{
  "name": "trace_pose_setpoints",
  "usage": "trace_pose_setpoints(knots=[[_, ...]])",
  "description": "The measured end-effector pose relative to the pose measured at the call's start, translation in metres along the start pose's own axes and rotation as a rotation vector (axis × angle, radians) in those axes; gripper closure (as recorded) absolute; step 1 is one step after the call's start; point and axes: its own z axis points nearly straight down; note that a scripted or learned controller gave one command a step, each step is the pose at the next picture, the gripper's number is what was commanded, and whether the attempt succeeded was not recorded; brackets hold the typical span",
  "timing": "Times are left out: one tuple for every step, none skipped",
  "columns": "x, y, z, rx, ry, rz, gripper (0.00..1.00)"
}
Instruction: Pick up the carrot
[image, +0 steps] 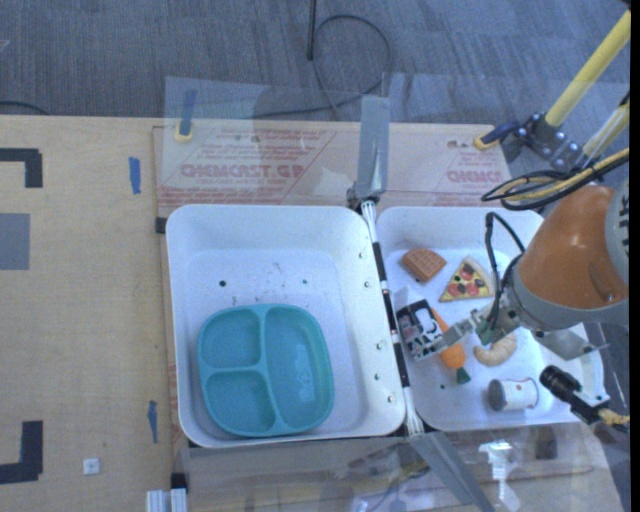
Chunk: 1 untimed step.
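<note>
**Gripper low over the carrot in the right bin**

The carrot (455, 358) lies in the right bin (560, 412), just beside the gripper (420, 333), which sits against the bin's left wall. Whether its fingers are spread or pinching cannot be told. The carrot looks like a small, light, stiff plastic toy, smooth and likely slippery; its thicker orange body seems the best place to grip, rather than the green tip. Part of it is hidden beneath the gripper.
</note>
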Motion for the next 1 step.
trace_pose_setpoints(knots=[[-0.0041,0.015,0.0004,0.003,-0.001,-0.357,0.0]])
